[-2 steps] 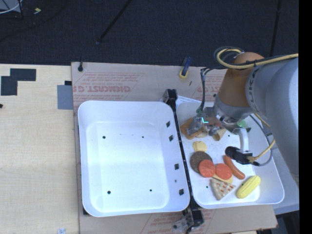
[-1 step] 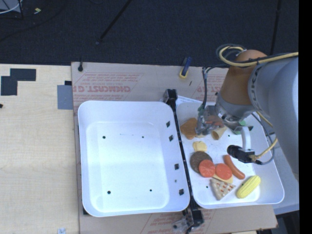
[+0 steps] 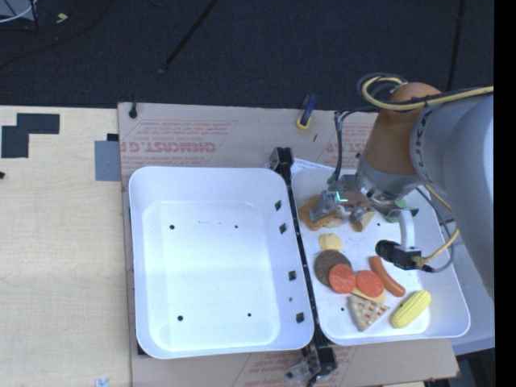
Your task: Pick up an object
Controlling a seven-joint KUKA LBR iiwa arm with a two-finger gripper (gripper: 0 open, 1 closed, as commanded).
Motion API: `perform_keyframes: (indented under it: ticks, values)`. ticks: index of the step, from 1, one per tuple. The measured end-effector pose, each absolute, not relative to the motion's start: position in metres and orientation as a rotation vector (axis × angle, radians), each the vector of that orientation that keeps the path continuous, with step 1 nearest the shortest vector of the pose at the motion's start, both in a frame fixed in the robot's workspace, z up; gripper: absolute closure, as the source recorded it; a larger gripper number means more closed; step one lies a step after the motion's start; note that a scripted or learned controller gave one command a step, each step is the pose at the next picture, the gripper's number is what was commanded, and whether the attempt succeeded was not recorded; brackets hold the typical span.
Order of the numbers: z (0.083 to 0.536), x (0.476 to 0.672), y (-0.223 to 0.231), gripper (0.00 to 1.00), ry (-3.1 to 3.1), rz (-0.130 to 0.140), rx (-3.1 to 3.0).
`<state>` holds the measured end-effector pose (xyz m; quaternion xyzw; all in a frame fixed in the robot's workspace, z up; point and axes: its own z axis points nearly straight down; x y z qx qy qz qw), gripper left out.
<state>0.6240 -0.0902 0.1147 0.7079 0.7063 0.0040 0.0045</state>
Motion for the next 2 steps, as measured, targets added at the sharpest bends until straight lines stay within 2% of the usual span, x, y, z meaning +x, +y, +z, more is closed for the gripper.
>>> perform_keyframes:
  ticks: [1, 2]
  values:
    - [0.1246, 0.6237, -0.0914, 1.00, 2.213, 0.012, 2.220]
    - [0.1242, 0.6236, -0.0914, 0.00, 2.213, 0.011, 2.220]
